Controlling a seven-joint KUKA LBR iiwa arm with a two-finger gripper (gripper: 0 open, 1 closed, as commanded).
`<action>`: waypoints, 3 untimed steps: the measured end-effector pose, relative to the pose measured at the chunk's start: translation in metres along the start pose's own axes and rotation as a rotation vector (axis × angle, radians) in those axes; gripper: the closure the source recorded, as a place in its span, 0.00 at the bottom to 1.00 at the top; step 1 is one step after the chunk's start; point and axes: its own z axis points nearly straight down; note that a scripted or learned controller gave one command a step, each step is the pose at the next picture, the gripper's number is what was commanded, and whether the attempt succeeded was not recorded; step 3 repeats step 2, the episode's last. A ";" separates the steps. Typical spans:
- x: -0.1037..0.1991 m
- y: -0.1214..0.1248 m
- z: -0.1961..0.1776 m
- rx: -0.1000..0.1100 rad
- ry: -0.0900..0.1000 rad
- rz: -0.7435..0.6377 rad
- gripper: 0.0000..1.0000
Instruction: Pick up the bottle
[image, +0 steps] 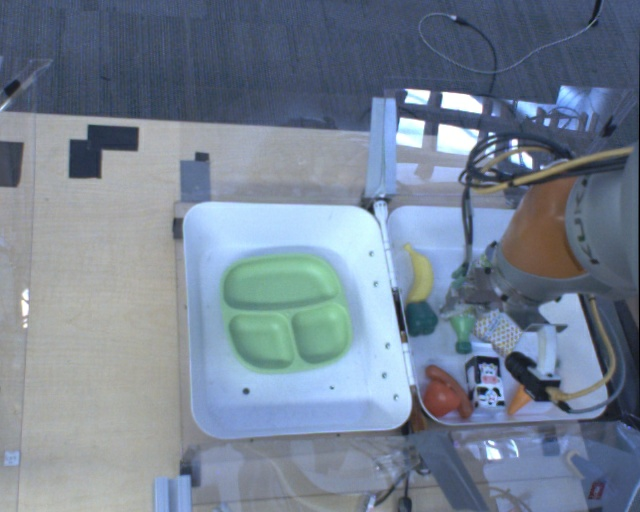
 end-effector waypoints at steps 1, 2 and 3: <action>0.067 0.048 -0.076 0.037 0.017 -0.069 1.00; 0.083 0.008 -0.170 0.039 0.010 0.224 1.00; 0.083 0.008 -0.170 0.039 0.010 0.224 1.00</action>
